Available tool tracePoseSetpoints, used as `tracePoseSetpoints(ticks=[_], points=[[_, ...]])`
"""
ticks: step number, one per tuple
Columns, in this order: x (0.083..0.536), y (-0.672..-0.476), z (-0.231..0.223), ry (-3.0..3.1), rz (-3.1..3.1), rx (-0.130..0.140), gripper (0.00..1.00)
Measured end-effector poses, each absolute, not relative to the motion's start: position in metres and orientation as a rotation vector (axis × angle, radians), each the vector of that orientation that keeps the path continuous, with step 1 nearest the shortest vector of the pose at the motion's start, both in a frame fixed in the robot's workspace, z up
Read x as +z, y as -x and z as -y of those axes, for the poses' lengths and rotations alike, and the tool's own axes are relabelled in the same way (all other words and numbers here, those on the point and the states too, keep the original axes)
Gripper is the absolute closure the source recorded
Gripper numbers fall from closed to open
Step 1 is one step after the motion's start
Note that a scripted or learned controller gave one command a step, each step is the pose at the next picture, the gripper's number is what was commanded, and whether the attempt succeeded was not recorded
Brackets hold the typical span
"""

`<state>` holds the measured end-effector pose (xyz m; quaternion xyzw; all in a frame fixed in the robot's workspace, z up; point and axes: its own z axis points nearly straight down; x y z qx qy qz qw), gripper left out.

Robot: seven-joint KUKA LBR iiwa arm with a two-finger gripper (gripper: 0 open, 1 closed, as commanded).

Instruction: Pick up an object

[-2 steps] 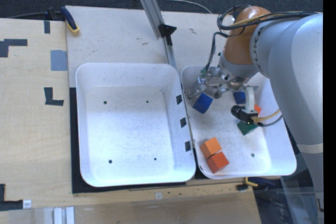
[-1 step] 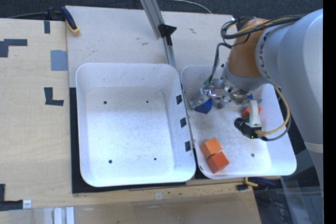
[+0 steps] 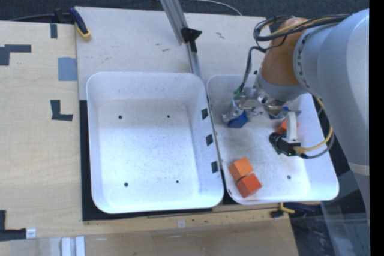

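- The two-finger gripper (image 3: 235,112) is lowered into the right-hand shallow white bin (image 3: 312,186), near its upper left part; whether it is spread or closed cannot be told.
- A small blue block (image 3: 239,121) is seen at the gripper tip, touching or just below it; a hold is not confirmed.
- Two orange blocks (image 3: 245,177) are lying together nearer the front, well apart from the gripper.
- Risk, as judged: the blue block may be pushed aside or slip out, since it lies close to the bin wall.
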<state>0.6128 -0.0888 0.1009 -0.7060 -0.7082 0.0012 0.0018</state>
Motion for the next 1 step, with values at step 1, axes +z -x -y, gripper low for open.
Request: tracePoseSetpoints(ticks=[1], points=[[0.1972, -0.6696, 0.0292, 2.217, 2.234, -0.012, 1.0]])
